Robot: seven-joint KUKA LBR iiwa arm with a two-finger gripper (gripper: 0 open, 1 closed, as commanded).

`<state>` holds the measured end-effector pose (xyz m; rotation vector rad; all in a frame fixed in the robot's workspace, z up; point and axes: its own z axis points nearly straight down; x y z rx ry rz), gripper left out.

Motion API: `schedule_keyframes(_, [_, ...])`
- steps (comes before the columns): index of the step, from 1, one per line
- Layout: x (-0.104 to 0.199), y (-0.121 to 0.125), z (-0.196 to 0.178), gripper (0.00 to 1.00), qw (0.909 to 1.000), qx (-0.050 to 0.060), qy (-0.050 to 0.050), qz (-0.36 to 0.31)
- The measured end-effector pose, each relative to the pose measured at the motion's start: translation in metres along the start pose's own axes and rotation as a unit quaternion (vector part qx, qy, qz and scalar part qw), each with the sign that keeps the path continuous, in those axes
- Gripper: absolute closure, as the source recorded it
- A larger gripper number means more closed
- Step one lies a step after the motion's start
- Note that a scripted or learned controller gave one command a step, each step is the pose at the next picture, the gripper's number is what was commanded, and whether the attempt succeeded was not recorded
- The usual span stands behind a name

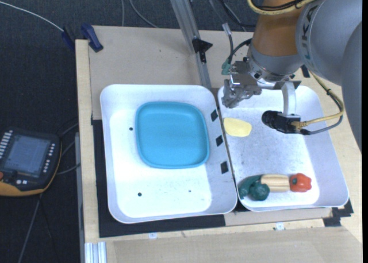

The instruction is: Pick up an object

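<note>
My gripper (232, 99) hangs over the far left corner of the right bin (322, 141), close to the divider between the bins. A pale yellow flat piece (237, 127) lies just in front of it, apart from the fingers. Along the near edge of the right bin lie a dark green lump (254, 189), a tan cylinder (275, 183) and a red round piece (299, 182), side by side. Nothing shows between the fingers.
A blue square plate (171, 134) fills the middle of the left bin (118, 187). A metal post (184, 15) rises behind the bins. Cables run over the dark floor, and a handheld pendant (26, 158) lies to the left.
</note>
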<state>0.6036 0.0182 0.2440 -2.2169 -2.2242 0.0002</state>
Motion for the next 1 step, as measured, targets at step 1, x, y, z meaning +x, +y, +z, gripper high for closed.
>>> schedule_keyframes(1, [0.0404, 0.0186, -0.0037, 1.00, 1.0000, -0.001, 0.000, 0.000])
